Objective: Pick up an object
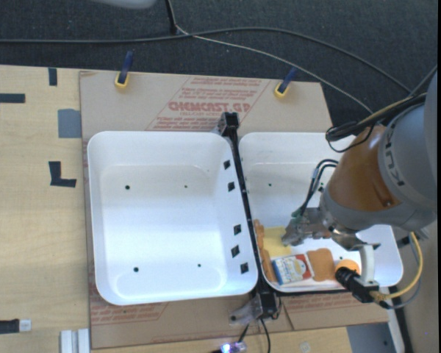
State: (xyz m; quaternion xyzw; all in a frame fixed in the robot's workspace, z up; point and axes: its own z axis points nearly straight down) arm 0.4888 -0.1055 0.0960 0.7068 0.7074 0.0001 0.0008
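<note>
Right bin [279, 153], cluttered near corner.

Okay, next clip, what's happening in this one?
A grey KUKA arm with an orange band reaches in from the right, its claw lowered into the right-hand bin. It sits over a small cluster of objects at the bin's near end: a pale yellow item, a blue-and-white packet and an orange-brown piece. Nothing is visibly lifted. The left-hand bin is not being worked in.
</note>
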